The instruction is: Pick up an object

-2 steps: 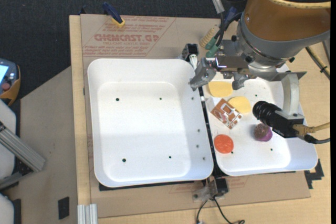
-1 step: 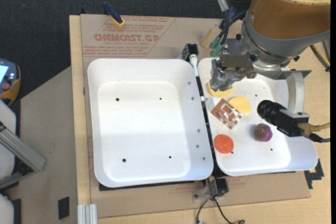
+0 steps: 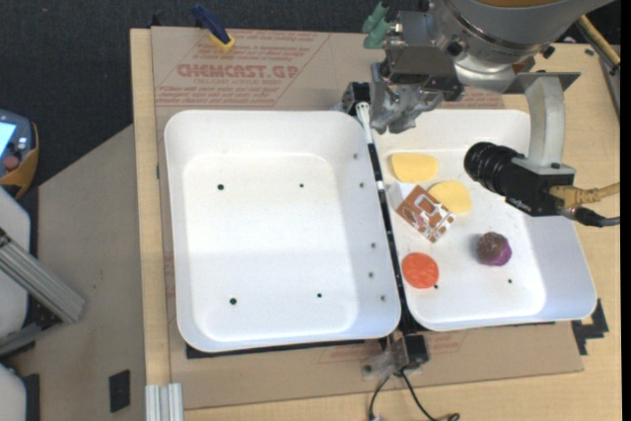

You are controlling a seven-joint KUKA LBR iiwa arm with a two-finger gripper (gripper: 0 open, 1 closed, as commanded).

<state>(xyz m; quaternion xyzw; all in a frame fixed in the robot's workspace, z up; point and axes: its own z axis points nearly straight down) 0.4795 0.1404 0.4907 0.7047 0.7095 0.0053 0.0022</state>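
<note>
The right bin (image 3: 552, 296) holds several small objects: a pale yellow piece (image 3: 413, 166), a second yellow piece (image 3: 453, 196), a brown and white patterned block (image 3: 426, 213), an orange-red disc (image 3: 421, 270) and a dark purple ball (image 3: 493, 248). My gripper (image 3: 399, 116) hangs at the bin's far left corner, just above and behind the pale yellow piece. Nothing shows between its fingertips. The arm's grey body and orange band cover the bin's far edge.
The left bin (image 3: 197, 153) lies beside the right one, sharing a middle rim. A black cylindrical fixture (image 3: 503, 175) with a cable juts over the right bin's right side. A blue and yellow clamp (image 3: 213, 27) sits on the cardboard at the back.
</note>
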